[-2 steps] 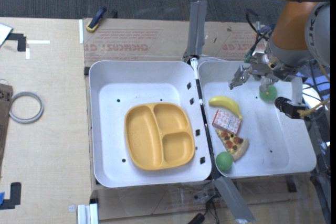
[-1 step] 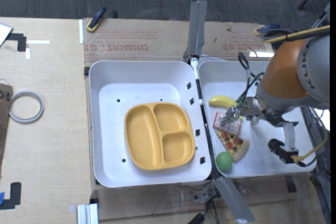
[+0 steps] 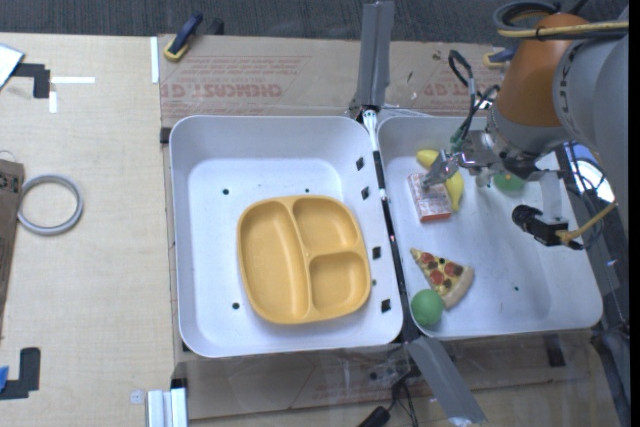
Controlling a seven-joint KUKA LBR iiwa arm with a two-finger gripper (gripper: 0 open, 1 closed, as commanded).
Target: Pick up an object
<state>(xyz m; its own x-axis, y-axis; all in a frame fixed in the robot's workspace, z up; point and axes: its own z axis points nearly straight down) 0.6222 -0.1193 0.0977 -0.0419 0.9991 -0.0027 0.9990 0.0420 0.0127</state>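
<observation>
The right bin (image 3: 520,300) holds a yellow banana (image 3: 443,181) at its far left, with a small red and white box (image 3: 431,200) just in front of it. A toy pizza slice (image 3: 444,276) and a green ball (image 3: 427,307) lie near the bin's front left corner. A small green object (image 3: 509,182) shows partly under the wrist. My gripper (image 3: 446,169) is low over the banana and the back edge of the box; the wrist hides where it meets them.
The left bin (image 3: 200,215) holds a yellow divided plate (image 3: 305,258). A tape roll (image 3: 48,204) lies on the bench at far left. A grey post (image 3: 374,55) stands behind the wall between the bins. Cables hang off the arm on the right.
</observation>
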